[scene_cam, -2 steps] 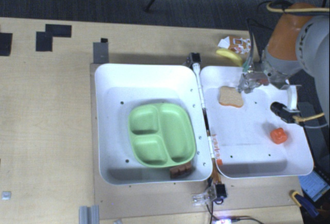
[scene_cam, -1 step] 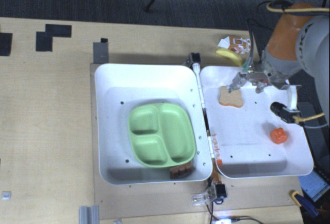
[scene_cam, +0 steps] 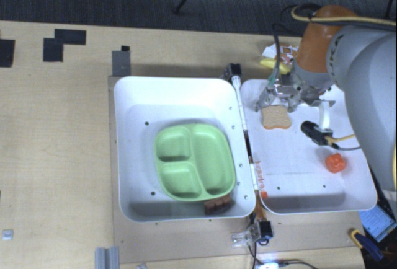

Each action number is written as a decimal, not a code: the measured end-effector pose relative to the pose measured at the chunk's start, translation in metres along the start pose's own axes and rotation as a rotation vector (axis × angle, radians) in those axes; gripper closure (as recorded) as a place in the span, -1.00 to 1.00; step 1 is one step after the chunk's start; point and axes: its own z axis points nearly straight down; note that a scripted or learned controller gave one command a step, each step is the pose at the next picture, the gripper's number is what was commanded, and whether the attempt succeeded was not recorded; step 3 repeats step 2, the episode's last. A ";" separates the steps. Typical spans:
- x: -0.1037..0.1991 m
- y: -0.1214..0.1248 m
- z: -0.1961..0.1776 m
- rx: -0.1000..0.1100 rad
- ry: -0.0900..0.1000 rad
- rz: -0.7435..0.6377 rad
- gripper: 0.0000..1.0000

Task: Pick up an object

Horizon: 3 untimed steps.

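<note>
A tan slice of toast (scene_cam: 275, 118) lies flat near the back left of the right bin (scene_cam: 291, 199). My gripper (scene_cam: 284, 100) hangs right over the toast's far edge, open, its fingers spread to either side with nothing held between them. An orange, tomato-like piece (scene_cam: 335, 163) rests toward the right side of the same bin. In the left bin (scene_cam: 133, 137) lies a green divided plate (scene_cam: 194, 161), and a small brown object (scene_cam: 218, 204) peeks out from under its near edge.
The grey arm with its orange band (scene_cam: 319, 38) covers the right bin's back right corner. A ridge (scene_cam: 246, 137) separates the two bins. Bare floor lies between the toast and the orange piece.
</note>
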 end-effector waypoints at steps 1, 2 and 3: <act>0.000 0.001 -0.012 -0.004 -0.002 -0.004 1.00; 0.051 -0.078 -0.101 -0.001 0.000 0.000 1.00; 0.051 -0.078 -0.101 -0.001 0.000 0.000 1.00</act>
